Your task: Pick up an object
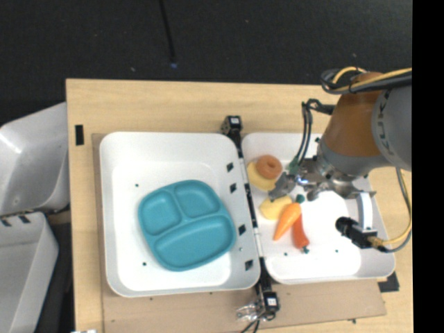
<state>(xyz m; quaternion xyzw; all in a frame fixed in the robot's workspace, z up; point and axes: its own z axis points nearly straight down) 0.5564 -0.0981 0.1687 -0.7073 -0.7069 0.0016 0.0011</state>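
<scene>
The fingers point(297, 191) hang just above an orange carrot point(286, 221) with a red tip; their spread cannot be told. A donut point(266, 168) lies beside them.

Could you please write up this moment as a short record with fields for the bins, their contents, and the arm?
bench: two shallow white bins side by side
left bin: holds a blue divided plate
right bin: holds a doughnut-like toy, a pale yellow piece, an orange carrot and a red-orange piece, clustered at its left side
arm: reaches in from the right, over the right bin
claw: low, beside the food cluster; finger state unclear
held object: none visibly held
</scene>
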